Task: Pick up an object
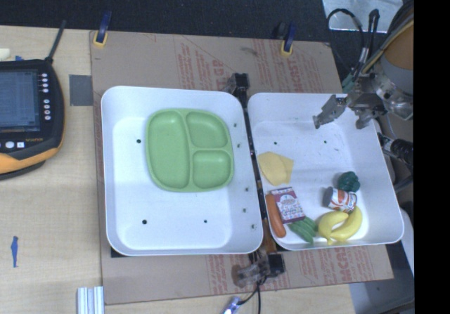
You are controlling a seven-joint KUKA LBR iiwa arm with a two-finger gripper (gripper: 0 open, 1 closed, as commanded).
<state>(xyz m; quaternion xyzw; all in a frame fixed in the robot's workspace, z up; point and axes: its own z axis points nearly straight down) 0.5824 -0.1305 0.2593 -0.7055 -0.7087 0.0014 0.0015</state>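
Jaws (344, 113): spread apart with nothing between them, hanging above the right bin's upper part, at about 1 o'clock of that bin.
Arm (397, 46): grey with an orange band, reaching in from 3 o'clock.
Right bin (295, 105): bare white floor lies under the jaws; the pickable things sit well apart from them, crowded toward 5 o'clock.
Yellow wedge (275, 166): alone near the bin's 9 o'clock wall; probably the least obstructed target, though its flat, sloped shape could slide out of a pinch.
Cluster at 5 o'clock: banana (342, 225), green bushy piece (347, 180), small can-like item (342, 199), red packet (287, 204), carrot (275, 215) and green pod (304, 229) lie touching or just beside 1 another.
Risk 1: closing where the jaws are now would likely catch only air.
Risk 2: descending into the cluster may push neighbours aside or pinch 2 things at once.
Risk 3: the banana and pod lie against the 6 o'clock wall, so a finger could strike the rim.
Left bin (123, 165): holds a green divided plate (189, 149), well away.
Table (49, 221): a handheld controller (27, 114) rests at 9 o'clock.
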